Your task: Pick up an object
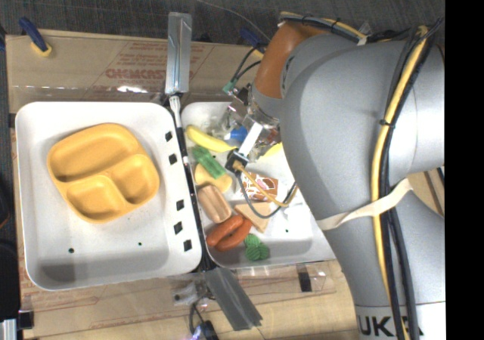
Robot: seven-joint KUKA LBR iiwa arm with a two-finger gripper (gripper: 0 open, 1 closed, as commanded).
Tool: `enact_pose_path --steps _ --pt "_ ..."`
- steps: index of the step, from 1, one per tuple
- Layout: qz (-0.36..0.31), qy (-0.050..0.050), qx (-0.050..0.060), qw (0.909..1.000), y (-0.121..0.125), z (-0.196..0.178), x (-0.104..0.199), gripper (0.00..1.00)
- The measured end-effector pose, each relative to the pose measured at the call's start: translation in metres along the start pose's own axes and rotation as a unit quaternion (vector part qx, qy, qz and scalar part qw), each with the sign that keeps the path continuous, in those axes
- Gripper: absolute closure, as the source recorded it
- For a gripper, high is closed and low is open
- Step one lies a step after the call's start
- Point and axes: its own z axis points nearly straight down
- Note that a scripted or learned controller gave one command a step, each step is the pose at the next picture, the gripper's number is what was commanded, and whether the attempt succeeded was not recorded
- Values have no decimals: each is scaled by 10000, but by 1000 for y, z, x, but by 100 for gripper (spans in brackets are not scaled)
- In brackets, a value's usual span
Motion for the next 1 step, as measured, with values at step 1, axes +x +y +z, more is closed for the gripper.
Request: enact_pose_path --steps 1 --pt "-67 21 -22 10000 -6 -56 -6 0"
